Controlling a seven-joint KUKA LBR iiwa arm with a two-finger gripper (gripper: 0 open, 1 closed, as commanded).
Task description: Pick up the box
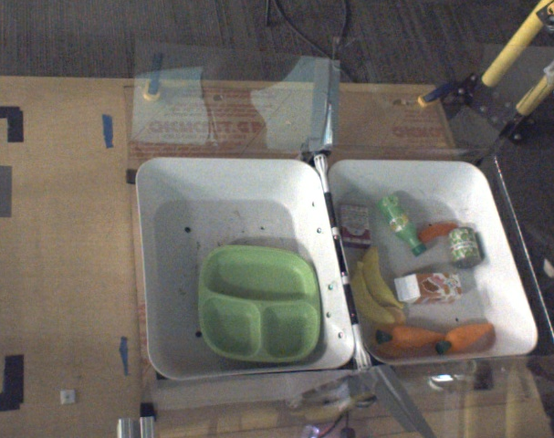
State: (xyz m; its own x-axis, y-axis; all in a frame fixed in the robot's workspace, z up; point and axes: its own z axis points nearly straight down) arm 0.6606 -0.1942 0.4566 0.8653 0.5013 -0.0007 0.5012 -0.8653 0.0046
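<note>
A small box (pixel 428 286), white at one end with an orange and red print, lies on its side in the middle of the right bin (pixel 505 208). It rests just right of the bananas (pixel 375 292) and above two carrots (pixel 413 339). A second, dark red flat packet (pixel 354 224) leans against the right bin's left wall.
The right bin also holds a green bottle (pixel 402 224), a small carrot (pixel 437 231), a green-labelled can (pixel 463 245) and another carrot (pixel 470 336). In the left bin (pixel 167 208) sits a green divided plate (pixel 258 305). Yellow-handled clamps (pixel 523 35) stand at the top right.
</note>
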